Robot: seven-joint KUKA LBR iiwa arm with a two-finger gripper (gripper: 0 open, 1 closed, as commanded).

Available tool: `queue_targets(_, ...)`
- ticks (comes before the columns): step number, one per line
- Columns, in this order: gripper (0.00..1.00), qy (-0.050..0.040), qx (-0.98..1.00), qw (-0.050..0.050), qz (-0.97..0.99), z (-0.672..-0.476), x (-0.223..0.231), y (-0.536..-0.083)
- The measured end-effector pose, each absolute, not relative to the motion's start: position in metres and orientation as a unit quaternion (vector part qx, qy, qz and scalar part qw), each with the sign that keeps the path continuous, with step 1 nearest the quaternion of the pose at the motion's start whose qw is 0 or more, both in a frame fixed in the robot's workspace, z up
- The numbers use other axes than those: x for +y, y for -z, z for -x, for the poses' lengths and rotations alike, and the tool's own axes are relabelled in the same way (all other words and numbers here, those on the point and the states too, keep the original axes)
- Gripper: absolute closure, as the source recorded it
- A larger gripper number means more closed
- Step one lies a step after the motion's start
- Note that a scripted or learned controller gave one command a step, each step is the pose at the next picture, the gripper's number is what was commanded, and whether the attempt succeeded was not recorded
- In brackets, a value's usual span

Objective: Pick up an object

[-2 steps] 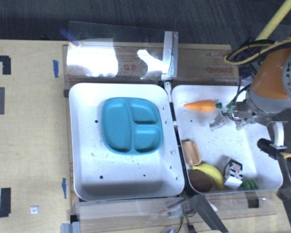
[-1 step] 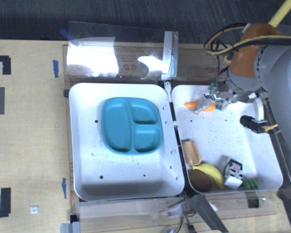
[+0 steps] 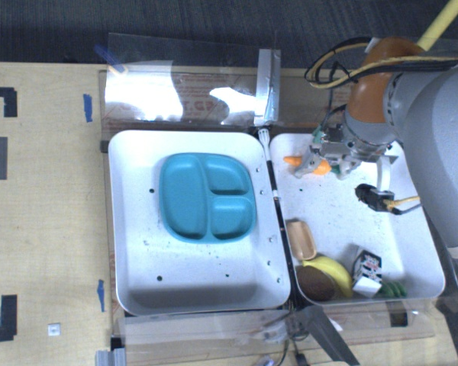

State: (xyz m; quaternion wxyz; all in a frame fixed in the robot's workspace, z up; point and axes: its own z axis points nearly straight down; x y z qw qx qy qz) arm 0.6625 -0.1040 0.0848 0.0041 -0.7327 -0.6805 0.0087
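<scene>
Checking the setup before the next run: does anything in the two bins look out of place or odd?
Nothing looks spilled or broken. The blue tray lies flat in the left bin. In the right bin, the objects crowd its near edge, including a banana, while the gripper is at an orange object near its far edge.

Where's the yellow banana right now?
The yellow banana lies near the front edge of the right white bin, beside a brown round object and just below a tan scoop-shaped piece.

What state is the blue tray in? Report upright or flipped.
Upright: the blue tray lies flat in the left bin, compartments facing up.
</scene>
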Motion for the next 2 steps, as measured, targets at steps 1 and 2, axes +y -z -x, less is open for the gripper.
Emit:
queue_targets(1, 0.0, -0.0005, -0.835, 0.007, 0.551, -0.665, -0.155, -0.085)
queue_targets(2, 0.0, 0.0011, -0.781, -0.001, 0.624, -0.668, -0.1, -0.112)
